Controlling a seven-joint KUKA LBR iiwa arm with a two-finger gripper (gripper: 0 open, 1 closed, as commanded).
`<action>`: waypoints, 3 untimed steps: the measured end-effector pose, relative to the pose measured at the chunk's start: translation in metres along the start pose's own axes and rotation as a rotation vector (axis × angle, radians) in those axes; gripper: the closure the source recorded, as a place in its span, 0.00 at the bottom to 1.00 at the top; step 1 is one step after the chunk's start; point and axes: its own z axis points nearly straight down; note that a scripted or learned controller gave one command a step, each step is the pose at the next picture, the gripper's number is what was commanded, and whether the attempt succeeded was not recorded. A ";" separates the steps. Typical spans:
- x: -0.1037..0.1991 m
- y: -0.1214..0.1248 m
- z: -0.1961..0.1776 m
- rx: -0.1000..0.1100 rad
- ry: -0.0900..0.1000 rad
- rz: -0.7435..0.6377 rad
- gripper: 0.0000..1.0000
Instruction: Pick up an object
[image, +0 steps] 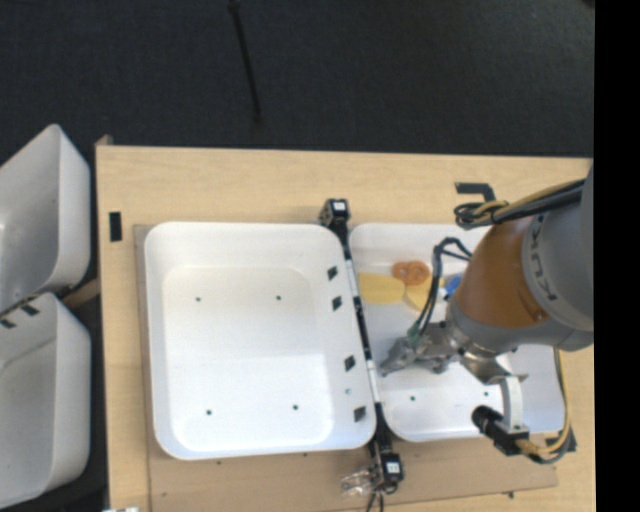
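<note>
Overhead view of the bench. The right bin (440, 425) serves as landmark: the grey arm (520, 290), with its orange band, reaches into the bin's middle, and the gripper (415, 352) sits low near the bin's left wall. Whether the gripper is wide, narrow or holding anything cannot be told, since the wrist covers it. Candidate objects lie toward the bin's far end: a pale yellow flat piece (378, 288), an orange-brown round piece (410, 271) touching it, and a blue item (451, 287) partly hidden by the arm. The left bin (160, 300) adjoins. Judged step: descent toward a grasp; the next move calls for closing on an object, then lifting.
</note>
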 end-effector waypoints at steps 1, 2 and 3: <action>0.002 0.059 -0.001 -0.007 -0.001 -0.004 0.00; -0.003 0.080 -0.001 -0.005 -0.001 -0.004 0.00; 0.000 0.040 0.000 0.001 0.000 0.000 0.00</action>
